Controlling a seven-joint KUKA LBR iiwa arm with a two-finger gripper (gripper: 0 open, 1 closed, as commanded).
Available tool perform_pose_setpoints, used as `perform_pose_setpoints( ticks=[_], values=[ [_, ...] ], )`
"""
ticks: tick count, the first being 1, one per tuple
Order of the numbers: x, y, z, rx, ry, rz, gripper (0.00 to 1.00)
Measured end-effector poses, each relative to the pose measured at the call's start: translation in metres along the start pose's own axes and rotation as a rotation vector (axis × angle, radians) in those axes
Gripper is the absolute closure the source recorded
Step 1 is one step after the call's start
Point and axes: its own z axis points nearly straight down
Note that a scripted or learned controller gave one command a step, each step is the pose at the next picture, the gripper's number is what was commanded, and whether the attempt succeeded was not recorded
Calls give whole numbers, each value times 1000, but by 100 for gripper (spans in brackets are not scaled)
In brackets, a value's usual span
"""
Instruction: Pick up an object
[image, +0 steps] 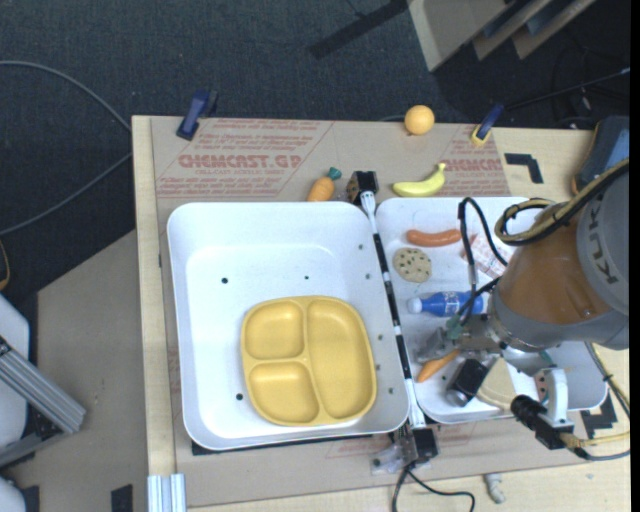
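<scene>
The right bin (400, 215) holds a sausage (434, 238), a round cookie (411, 264), a blue and white bottle (443, 304) lying on its side, an orange carrot (433, 367) and a black block (466, 380). My gripper (452, 342) is low over the bin's front half, just below the bottle and right above the carrot. The grey arm with its orange band (545, 285) hides the right side of that bin. Nothing can be made out between the gripper's fingers.
The left bin (200, 240) carries a yellow divided plate (306, 358). On the bench behind the bins lie a banana (420, 183), an orange ball (420, 120) and a small orange toy (322, 188). Blue clamps (195, 115) sit on the back edge.
</scene>
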Motion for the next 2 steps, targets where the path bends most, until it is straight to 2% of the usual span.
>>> perform_pose_setpoints(
  ticks=[1, 2],
  values=[
    [0, 0, -10, -1, 0, 0, 100],
    [65, 61, -100, -4, 0, -3, 100]
  ],
)
